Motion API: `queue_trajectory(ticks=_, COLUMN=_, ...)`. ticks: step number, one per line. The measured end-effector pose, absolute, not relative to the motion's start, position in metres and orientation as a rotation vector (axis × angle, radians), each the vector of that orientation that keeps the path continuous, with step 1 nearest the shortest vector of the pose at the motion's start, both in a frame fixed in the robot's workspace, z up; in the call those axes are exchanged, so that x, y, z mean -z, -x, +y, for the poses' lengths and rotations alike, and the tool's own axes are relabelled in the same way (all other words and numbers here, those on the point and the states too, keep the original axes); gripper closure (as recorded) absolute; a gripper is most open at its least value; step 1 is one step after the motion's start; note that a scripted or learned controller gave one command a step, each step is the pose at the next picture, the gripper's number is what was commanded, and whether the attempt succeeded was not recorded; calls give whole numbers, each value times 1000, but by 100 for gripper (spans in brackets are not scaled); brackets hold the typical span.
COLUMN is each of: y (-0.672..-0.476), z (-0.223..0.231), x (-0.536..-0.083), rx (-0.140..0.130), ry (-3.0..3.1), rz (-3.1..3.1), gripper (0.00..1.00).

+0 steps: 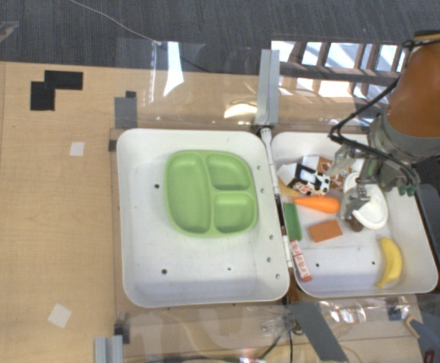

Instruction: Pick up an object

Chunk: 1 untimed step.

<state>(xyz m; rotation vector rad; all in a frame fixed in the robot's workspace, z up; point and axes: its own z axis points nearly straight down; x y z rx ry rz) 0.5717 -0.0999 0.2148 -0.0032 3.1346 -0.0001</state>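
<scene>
We see a pale wooden worktop (pixel 46 225) bearing two shallow white plastic bins side by side: the left bin (pixel 140 271) holds a light green three-compartment plate (pixel 210 193), and the right bin (pixel 416 274) holds an orange carrot (pixel 318 203), a small brown block (pixel 326 231), a yellow banana (pixel 390 262), a green stick (pixel 292 221), a black-and-white patterned toy (pixel 308 175) and a white rounded object (pixel 373 212). The grey arm with its orange band (pixel 430 82) reaches in from the right, its end effector (pixel 354 206) low over the right bin, just beside the white object and near the carrot. We cannot tell whether it is released or clenched.

A divided plate (pixel 209 193) is lying in the left bin (pixel 140 278). In the right bin (pixel 424 278), a carrot (pixel 317 203) is sitting left of a banana (pixel 389 262).
</scene>
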Motion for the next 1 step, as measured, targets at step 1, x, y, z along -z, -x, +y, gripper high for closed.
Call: queue_trajectory(ticks=1, y=-513, z=-112, x=-101, rx=3, ry=207, rz=3124, gripper=0)
